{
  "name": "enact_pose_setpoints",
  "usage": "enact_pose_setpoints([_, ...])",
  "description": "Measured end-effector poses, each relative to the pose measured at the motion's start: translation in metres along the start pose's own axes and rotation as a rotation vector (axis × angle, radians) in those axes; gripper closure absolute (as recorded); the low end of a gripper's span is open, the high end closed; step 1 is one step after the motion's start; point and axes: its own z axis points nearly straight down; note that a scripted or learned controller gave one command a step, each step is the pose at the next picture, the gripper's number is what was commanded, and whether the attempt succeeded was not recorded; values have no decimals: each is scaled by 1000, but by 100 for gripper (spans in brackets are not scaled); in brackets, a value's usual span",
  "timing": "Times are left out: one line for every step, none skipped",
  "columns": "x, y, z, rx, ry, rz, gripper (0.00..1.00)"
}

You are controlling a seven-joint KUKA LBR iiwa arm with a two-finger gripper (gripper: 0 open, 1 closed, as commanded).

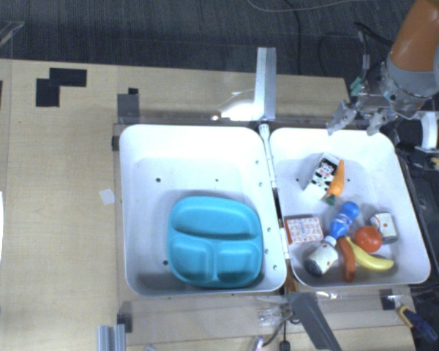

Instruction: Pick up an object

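Pincer [356,117] spread open, holding nothing; glossy curved banana [371,259]; smooth compartmented blue tray [215,241].

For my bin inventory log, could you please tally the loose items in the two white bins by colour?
Blue: 2, the divided tray and the small bottle
Orange or red: 3, the carrot, the round fruit, the long piece
Yellow: 1, the banana
White or patterned: 4, near
Total: 10
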Motion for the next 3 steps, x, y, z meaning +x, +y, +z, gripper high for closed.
enact_pose_setpoints([-6,-20,126,-2,0,-239,0])
enact_pose_setpoints([1,-50,137,-9,-2,-264,0])
enact_pose_setpoints([1,-48,124,-15,-4,-264,100])
